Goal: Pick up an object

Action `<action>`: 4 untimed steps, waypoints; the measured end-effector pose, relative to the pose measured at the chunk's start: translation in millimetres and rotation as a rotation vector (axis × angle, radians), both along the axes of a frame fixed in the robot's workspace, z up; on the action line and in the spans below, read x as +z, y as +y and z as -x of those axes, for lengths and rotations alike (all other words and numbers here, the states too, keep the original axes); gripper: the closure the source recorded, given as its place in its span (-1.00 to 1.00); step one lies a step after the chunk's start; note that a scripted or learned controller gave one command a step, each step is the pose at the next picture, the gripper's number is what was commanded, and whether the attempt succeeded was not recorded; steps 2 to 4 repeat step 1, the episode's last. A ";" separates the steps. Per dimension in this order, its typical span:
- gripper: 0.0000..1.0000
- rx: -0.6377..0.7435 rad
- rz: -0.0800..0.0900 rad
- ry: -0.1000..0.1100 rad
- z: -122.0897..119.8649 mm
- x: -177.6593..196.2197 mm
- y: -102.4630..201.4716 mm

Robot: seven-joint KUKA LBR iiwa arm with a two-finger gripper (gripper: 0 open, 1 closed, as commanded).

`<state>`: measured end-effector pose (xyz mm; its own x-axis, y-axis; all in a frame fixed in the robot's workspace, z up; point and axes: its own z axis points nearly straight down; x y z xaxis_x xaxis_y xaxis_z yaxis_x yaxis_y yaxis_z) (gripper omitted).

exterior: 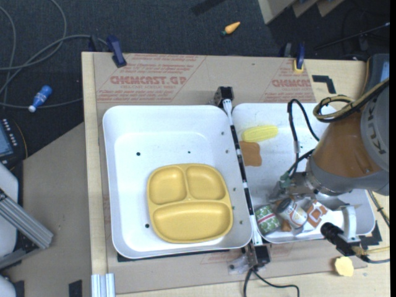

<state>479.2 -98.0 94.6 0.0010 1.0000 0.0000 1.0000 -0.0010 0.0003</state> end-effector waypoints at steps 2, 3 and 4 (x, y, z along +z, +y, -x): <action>1.00 0.015 -0.003 -0.013 -45.7 95.7 95.8; 1.00 0.015 -0.003 -0.013 -45.7 95.7 95.8; 1.00 0.015 -0.003 -0.013 -45.7 95.7 95.8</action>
